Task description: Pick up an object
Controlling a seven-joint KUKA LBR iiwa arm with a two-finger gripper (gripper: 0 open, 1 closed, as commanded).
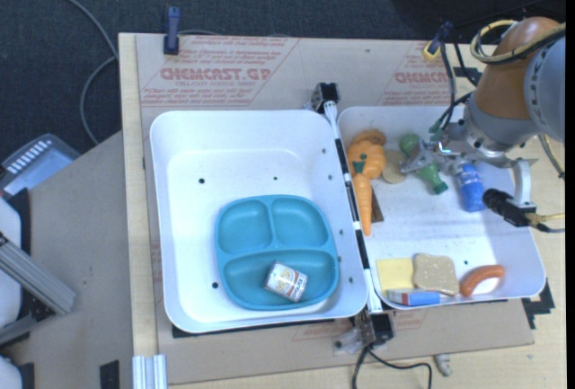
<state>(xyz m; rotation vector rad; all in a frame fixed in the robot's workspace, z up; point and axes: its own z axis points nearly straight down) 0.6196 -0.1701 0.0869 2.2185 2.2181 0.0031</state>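
Nearest the lens, a small printed tin can (287, 281) lies on its side in the lower compartment of the teal divided plastic plate (276, 248), which sits in the left white bin (180, 198). Right of that plate, the right white bin (512, 243) holds an orange plastic carrot (362, 200), a blue bottle (470, 185) and a green toy piece (435, 176). Over that green piece hangs the gripper (431, 158); whether it is open or closed I cannot tell.

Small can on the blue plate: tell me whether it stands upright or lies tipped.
Tipped: the small labelled can lies on its side in the blue divided plate.
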